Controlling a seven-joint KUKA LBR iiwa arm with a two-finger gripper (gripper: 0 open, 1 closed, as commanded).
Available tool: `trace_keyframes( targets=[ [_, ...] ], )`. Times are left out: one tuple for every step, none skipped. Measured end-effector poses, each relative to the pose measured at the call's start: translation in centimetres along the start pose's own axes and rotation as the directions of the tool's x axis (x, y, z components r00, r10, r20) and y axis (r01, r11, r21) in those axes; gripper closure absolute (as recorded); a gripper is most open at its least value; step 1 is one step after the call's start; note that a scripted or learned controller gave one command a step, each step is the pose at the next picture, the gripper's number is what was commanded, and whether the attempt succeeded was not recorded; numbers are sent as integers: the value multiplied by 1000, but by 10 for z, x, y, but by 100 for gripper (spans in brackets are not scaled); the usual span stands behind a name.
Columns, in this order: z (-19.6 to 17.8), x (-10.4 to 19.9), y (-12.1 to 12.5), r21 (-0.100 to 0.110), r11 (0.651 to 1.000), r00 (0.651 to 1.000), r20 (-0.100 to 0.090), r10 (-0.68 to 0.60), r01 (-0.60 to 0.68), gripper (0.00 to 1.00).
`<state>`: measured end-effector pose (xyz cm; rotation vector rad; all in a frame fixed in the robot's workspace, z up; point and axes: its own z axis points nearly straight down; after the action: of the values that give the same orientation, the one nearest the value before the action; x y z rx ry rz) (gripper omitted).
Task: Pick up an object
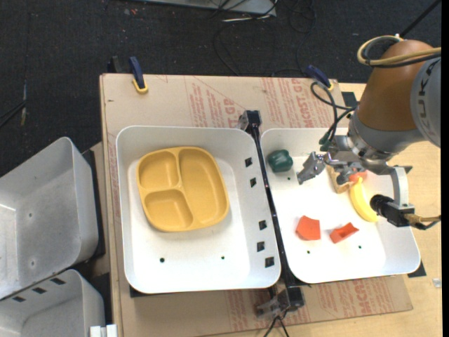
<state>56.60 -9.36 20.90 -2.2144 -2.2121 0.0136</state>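
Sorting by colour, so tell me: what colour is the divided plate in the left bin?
Yellow: the divided plate, seen in the camera view.

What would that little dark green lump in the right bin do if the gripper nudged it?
The green lump looks rounded, so it would probably roll or skid rather than stay put. It sits close to the bin wall, which might stop it quickly. It seems small beside the yellow plate, so likely light.

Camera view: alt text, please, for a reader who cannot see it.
A grey robot arm's claw hovers over the right bin, which holds a green object, a banana and two orange pieces. The left bin holds a yellow divided plate.
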Motion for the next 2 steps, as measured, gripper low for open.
trace_keyframes(
  targets=[
    [-7,0,3,-14,1000,1000,2,-2,2,0],
    [56,-3,0,-8,1000,1000,1,1,-1,0]
  ],
)
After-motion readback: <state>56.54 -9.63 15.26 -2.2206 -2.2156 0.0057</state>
